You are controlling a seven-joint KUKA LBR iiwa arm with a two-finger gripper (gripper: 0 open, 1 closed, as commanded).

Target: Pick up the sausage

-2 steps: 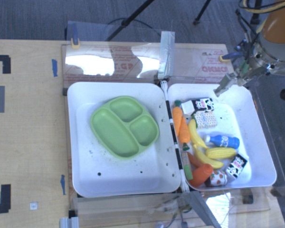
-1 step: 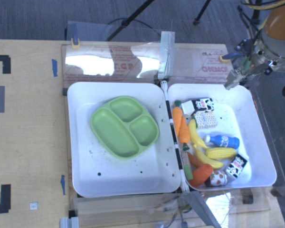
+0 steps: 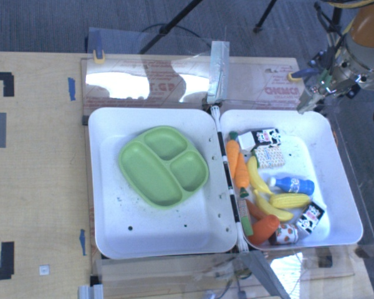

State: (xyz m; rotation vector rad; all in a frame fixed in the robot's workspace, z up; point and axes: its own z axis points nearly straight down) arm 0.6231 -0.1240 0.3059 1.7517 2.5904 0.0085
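bins (image 3: 106, 229) — glossy white plastic | plate (image 3: 164, 166) — matt green plastic | bench (image 3: 37, 167) — pale wood, probably

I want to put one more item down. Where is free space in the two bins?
Left bin: a bare band surrounds the green plate, widest along the near edge. Right bin: bare only along its right wall; carrot, banana, corn and bottle crowd its left.

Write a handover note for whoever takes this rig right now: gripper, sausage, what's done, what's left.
Gripper: by the far right corner of the right bin, away from the toys; open or shut is unclear.
Sausage: likely the reddish-brown piece in the right bin's pile, near the banana and below the carrot.
Done: nothing; the sausage lies in the bin.
Left: reach in, grasp it, lift it.
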